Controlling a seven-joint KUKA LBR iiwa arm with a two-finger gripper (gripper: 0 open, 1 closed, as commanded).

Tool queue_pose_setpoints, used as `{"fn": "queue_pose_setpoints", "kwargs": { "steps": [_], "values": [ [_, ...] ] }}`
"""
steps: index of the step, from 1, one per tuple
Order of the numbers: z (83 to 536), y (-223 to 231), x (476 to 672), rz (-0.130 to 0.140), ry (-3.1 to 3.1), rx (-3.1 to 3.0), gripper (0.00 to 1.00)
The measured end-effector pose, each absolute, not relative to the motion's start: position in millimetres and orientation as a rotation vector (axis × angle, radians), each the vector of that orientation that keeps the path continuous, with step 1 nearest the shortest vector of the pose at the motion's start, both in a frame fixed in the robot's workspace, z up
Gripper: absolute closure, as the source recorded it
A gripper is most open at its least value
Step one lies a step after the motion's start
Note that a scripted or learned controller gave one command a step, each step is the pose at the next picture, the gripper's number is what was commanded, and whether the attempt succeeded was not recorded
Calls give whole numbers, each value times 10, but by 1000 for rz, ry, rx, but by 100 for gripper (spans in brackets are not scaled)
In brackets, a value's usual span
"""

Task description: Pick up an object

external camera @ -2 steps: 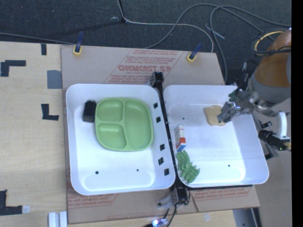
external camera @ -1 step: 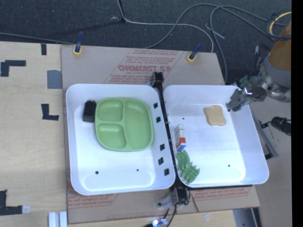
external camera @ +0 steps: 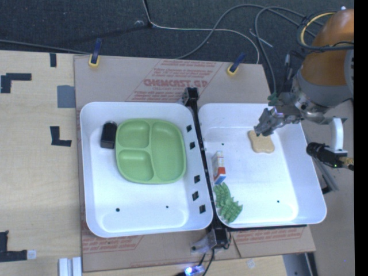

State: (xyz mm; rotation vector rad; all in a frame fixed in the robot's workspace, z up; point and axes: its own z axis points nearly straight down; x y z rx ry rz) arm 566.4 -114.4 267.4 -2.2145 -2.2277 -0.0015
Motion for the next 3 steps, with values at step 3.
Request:
{"fn": "queue_pose_setpoints", "kwargs": {
  "steps": [3],
  "values": [
    [2361, 555, 5924, 2, -2228, -2212, 100]
  ]
}}
